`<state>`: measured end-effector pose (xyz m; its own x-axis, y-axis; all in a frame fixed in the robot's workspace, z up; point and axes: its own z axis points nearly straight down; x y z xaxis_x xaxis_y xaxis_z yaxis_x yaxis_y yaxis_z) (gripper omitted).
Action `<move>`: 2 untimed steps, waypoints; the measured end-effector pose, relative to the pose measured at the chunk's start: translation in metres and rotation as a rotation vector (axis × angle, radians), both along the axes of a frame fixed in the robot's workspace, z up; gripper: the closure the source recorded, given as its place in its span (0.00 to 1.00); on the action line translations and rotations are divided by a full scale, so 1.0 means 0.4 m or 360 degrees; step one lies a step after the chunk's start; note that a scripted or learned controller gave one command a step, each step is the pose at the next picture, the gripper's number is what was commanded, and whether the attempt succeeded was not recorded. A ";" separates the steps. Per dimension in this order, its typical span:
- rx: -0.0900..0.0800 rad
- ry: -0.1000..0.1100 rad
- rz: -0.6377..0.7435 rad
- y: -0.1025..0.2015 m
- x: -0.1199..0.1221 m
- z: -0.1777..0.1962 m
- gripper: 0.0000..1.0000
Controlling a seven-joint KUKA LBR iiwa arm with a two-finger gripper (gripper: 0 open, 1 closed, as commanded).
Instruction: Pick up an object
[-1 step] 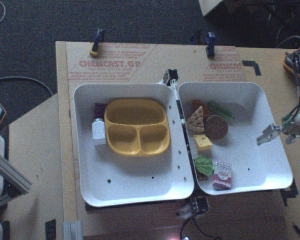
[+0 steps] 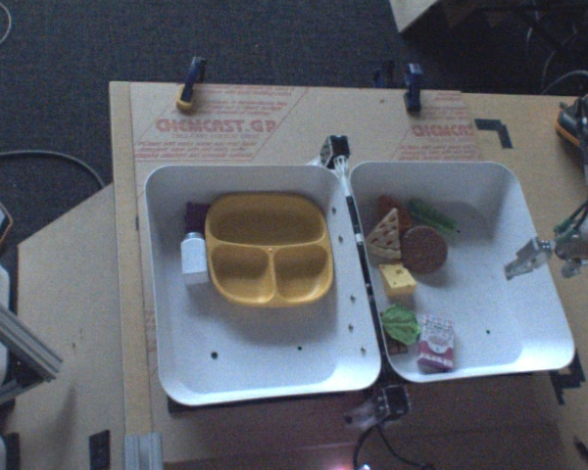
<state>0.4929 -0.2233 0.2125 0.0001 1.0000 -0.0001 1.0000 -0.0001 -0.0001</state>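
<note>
The right bin [image 2: 490,199] holds several toy foods along its left side. A pizza wedge [image 2: 384,233] lies next to a brown round patty [image 2: 424,249], with a green piece [image 2: 431,216] behind them. In front of these sit a yellow cheese cube [image 2: 399,280], a green lettuce leaf [image 2: 400,321] and a pink carton [image 2: 437,344]. My gripper [image 2: 524,259] reaches in at the bin's right side, well apart from all the toys, with nothing seen in it.
The left bin [image 2: 167,341] carries a yellow divided plate [image 2: 269,248], a small white bottle [image 2: 194,256] and a dark red item [image 2: 196,213] beside it. Clamps [image 2: 190,83] hold the cardboard base. The right bin's middle and right floor is bare.
</note>
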 end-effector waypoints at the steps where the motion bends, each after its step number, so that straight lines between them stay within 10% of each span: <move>1: 0.0005 0.0008 0.0000 0.014 -0.008 -0.110 0.00; 2: 0.0006 0.0010 -0.0001 0.006 -0.024 -0.223 0.00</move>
